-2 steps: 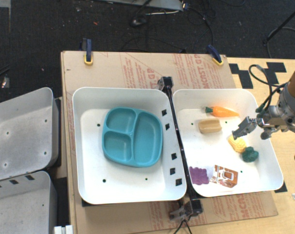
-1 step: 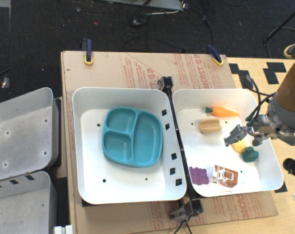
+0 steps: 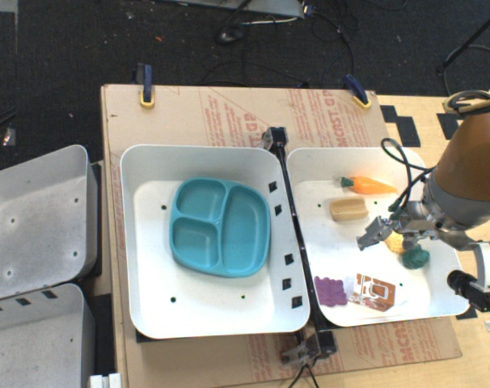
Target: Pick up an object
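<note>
The tool [image 3: 388,234] hovers low in the right bin [image 3: 326,168] beside a yellow-and-teal toy [image 3: 410,250], perhaps approaching; its grip state is unclear. Next: descend accurately.

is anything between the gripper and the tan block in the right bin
Nothing visible does. The gripper hangs just below the tan block, with bare white bin floor between them. The carrot lies beyond the block, out of the path.

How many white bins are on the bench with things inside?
2. The left bin holds a blue divided plate. The right bin holds small toys, like a carrot and purple grapes. The arm may hide more.
</note>
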`<state>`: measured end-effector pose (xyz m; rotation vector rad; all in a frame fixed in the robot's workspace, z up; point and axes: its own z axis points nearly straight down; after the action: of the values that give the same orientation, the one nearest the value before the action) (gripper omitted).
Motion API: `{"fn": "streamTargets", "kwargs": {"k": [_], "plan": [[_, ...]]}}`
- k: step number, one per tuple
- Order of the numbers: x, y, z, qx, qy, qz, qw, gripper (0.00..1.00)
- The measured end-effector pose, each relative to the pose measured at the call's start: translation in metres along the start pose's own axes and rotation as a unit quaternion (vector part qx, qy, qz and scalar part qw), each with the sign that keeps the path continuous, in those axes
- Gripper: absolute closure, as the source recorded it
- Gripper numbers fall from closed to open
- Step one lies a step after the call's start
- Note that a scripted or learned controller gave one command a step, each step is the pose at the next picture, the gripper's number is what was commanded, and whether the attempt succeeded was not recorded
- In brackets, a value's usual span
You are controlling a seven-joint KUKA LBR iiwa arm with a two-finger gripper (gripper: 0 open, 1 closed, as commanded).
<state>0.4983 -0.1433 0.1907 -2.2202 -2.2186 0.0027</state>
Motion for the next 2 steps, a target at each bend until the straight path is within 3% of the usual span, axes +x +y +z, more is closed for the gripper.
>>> {"fn": "streamTargets", "kwargs": {"k": [1,2], "plan": [[0.004,0.007,0.059,-0.001,0.0,0.0,1.0,0.0],[0.004,0.007,0.047,-0.002,0.0,0.001,1.0,1.0]]}}
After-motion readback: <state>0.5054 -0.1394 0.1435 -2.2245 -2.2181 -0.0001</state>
